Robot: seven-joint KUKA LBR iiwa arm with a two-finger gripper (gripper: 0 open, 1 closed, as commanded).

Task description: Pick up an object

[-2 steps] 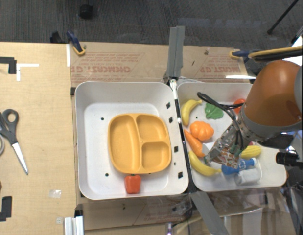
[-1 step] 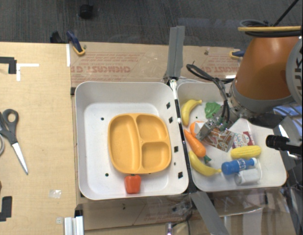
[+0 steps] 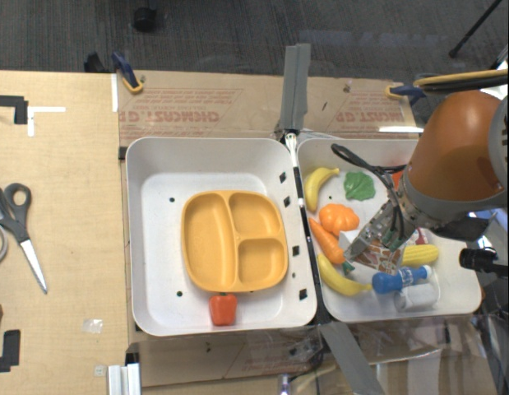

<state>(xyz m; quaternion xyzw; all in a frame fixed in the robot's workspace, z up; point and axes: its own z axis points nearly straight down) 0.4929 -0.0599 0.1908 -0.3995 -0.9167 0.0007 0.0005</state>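
My gripper (image 3: pixel 377 241) is low in the right bin (image 3: pixel 464 303), among the toy food at its middle. Beside it on the left lie an orange pumpkin-like piece (image 3: pixel 337 217) and a carrot (image 3: pixel 326 241). A corn cob (image 3: pixel 422 255) lies to its right. Just in front of it are a blue bottle (image 3: pixel 399 281) and a yellow banana (image 3: pixel 340 279). Farther back sit a second banana (image 3: pixel 319 184) and a green leafy piece (image 3: pixel 359 186). The arm's orange band (image 3: pixel 455 151) hides part of the bin's right side.
The left bin (image 3: pixel 147 220) holds a yellow divided plate (image 3: pixel 235 239) and a red pepper (image 3: pixel 224 308) at its front wall. Scissors (image 3: pixel 20 229) lie on the wooden bench at far left. Cardboard (image 3: pixel 196 109) lies behind the bins.
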